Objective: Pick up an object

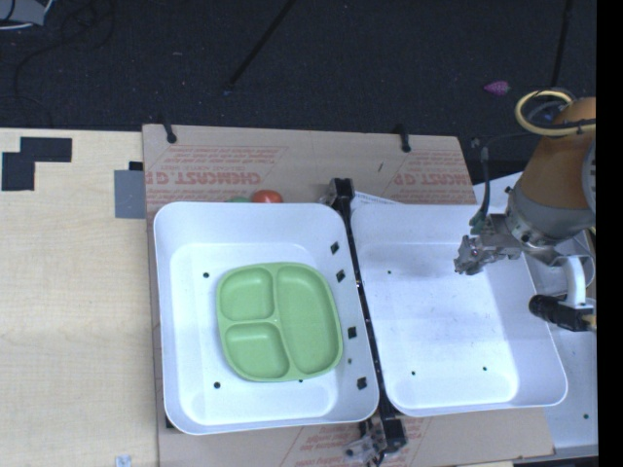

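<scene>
The gripper (470, 261) hangs over the right bin (443, 373), close to its far right part, and the arm (555, 178) comes in from the right side. It is small and dark against the white floor, so I cannot tell its state, and I see nothing carried under it.

The only object lying in a bin is the green plate (279, 320) — a tray with three sections, flat in the middle of the left bin (185, 261). It is well apart from the gripper, with the black divider (358, 309) between the two bins in the way.

I judge this plate to be light, stiff plastic with a smooth and rather slippery surface. It lies flat, so a pinch from above on the middle will find nothing to close on. The better places seem to be the raised outer rim, or one of the ridges between the sections — there two fingers can go on both sides. Being shallow and wide, it may tip when lifted by one edge.

Behind the left bin, at its far wall, a small red thing (266, 197) peeps out on the cardboard (292, 163).
</scene>
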`<action>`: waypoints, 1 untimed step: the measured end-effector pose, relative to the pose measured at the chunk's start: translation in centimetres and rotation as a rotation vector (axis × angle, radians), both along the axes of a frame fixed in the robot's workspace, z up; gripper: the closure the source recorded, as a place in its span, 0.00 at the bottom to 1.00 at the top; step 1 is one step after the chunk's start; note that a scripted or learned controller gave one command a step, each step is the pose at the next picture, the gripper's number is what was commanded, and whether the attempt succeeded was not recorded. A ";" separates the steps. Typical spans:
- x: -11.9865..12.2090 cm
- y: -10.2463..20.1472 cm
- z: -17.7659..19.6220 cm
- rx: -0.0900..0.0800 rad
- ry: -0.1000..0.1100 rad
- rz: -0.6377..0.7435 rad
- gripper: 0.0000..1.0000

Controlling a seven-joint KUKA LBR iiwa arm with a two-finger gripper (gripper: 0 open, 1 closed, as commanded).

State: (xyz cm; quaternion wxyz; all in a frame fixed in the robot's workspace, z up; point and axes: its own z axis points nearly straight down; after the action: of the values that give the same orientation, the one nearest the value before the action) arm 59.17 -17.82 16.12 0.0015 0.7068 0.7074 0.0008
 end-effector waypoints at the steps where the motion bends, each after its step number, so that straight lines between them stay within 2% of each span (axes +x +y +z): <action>1: 0.8 0.3 6.0 0.000 0.000 0.001 1.00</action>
State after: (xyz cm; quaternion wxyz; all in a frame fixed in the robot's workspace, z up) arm 60.00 -17.53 22.08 0.0016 0.7066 0.7077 0.0010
